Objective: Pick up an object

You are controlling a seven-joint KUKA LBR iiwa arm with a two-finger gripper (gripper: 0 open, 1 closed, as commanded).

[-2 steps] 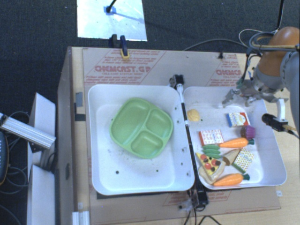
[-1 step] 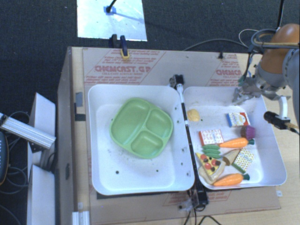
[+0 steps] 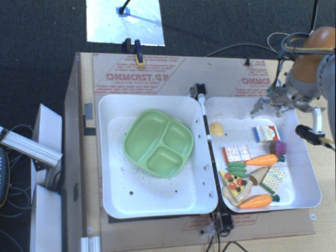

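Lying in the left shallow white plastic bin (image 3: 113, 193): 1 green sectioned plastic tray (image 3: 158, 143). Gathered in the right shallow white bin (image 3: 310, 185): 2 orange toy carrots (image 3: 261, 160), with a toy pizza slice (image 3: 234, 182) between them.

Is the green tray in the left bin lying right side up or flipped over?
Right side up. The green tray shows its three hollow compartments facing upward, and it lies flat on the left bin floor.

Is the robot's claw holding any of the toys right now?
No, nothing is held. The gripper hangs open above the back of the right bin, with no toy between its fingers. The toy carrot lies in the bin.
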